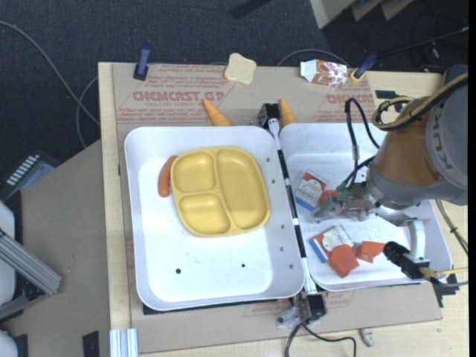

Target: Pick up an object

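Bench with two shallow white bins side by side; arm entering from the right.

Left bin [149, 274]: holds a yellow divided plate [220, 190] with three compartments, lying flat in the upper half and turned slightly off square. A sausage [164, 177] lies just beside the plate's left edge, long axis running nearly up and down the view, upper end tipped a little to the right.

Right bin [320, 143]: holds a small white-and-blue carton [308, 190] near the dividing rail, long axis roughly up and down with a slight tilt; a second small carton [332, 241] lower down, long axis slanting from lower left to upper right; an orange-red block [342, 261] touching that carton's lower right corner; a smaller orange piece [370, 252] just beside the block, to its right.

Gripper [327, 208]: low over the middle of the right bin, pointing left, between the two cartons (tip close to the upper carton's lower right corner). How its tip is set cannot be told from this view; nothing is seen gripped.

Bench surround, behind the bins: a bread slice [240, 68], two carrots [216, 113], a crumpled wrapper [324, 71].
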You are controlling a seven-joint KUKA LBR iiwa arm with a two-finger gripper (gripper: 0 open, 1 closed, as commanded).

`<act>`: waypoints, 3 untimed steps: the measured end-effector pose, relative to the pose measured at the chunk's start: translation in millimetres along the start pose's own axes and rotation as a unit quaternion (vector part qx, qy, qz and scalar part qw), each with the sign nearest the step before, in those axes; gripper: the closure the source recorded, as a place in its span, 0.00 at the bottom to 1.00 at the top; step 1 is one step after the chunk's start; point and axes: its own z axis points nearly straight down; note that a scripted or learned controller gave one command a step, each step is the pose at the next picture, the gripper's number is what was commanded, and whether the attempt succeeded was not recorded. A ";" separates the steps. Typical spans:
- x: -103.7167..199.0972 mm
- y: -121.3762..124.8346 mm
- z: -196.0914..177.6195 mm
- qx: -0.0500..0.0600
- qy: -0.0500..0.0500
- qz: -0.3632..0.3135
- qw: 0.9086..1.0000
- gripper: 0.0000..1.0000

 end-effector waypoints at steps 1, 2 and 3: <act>13.9 40.5 9.7 0.001 0.000 -0.001 1.000 0.00; 14.1 40.9 -0.4 0.000 0.000 -0.001 1.000 1.00; 105.8 34.9 -91.4 0.000 0.001 -0.002 1.000 1.00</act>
